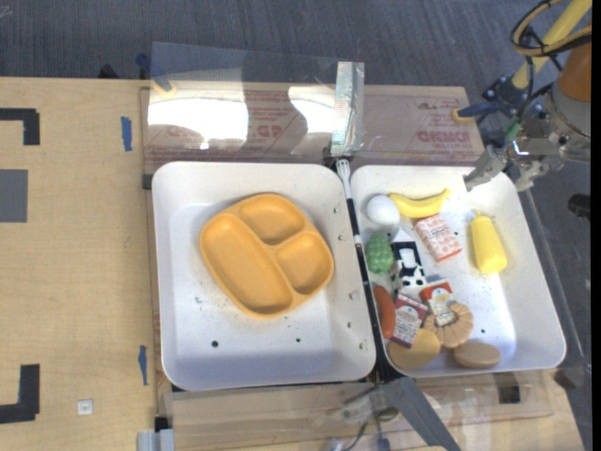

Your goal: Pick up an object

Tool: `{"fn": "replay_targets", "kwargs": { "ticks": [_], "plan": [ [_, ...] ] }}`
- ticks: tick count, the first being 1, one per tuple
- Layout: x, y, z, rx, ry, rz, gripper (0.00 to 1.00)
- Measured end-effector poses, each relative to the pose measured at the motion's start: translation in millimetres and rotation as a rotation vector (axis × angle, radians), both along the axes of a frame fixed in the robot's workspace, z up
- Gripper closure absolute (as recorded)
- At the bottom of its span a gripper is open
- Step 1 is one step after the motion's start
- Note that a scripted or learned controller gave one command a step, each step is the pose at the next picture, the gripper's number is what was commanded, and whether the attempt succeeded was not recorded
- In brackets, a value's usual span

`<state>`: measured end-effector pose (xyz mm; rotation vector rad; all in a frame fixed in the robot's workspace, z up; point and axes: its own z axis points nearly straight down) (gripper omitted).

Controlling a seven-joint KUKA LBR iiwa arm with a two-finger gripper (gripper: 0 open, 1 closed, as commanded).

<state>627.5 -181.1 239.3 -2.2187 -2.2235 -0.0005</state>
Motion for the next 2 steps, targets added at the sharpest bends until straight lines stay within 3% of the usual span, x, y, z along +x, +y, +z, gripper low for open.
{"fn": "replay_targets", "kwargs": {
  "ticks": [1, 2],
  "plan": [
    [-44.0, 4.0, -108.5, 0.001, 0.001, 0.180, 0.00],
    [-24.3, -15.4, -132.1, 0.001, -0.042, -0.166, 0.00]
  ]
}}
